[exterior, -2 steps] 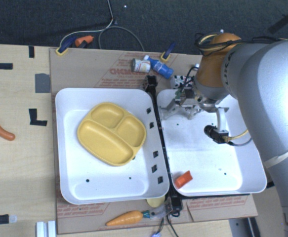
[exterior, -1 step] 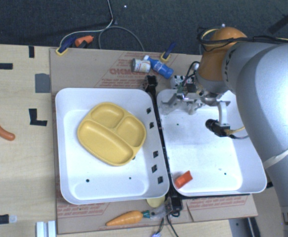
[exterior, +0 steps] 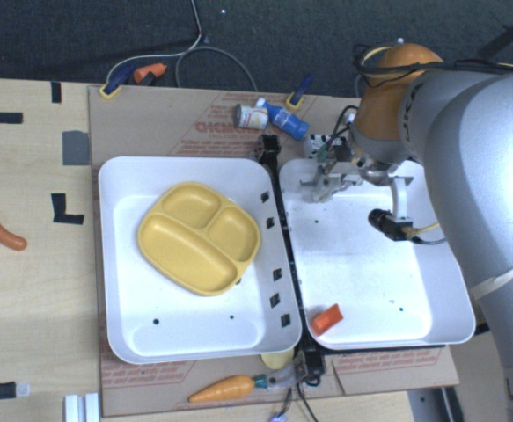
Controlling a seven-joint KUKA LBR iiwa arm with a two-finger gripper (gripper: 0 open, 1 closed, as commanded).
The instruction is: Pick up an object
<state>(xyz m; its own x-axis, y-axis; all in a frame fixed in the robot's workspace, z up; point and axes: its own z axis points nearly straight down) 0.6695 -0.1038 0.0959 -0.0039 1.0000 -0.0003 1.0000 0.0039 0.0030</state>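
A small orange-red piece [exterior: 326, 318] lies in the right bin [exterior: 388, 280], near its front left corner. A yellow divided plate [exterior: 201, 236] rests in the middle of the left bin [exterior: 124, 200]. My gripper [exterior: 325, 181] hangs low over the back left part of the right bin, close to the wall between the bins. It is far from the orange-red piece, and I see nothing held in it. The grey arm with its orange band [exterior: 386, 104] covers the right bin's back right corner.
Behind the bins lie a white and blue bottle [exterior: 274, 117] and an orange-handled clamp [exterior: 137, 75]. A carrot [exterior: 223, 389] lies in front of the bins. An orange sausage [exterior: 3, 229] sits on the bench at far left. Black clips [exterior: 278, 275] line the divider.
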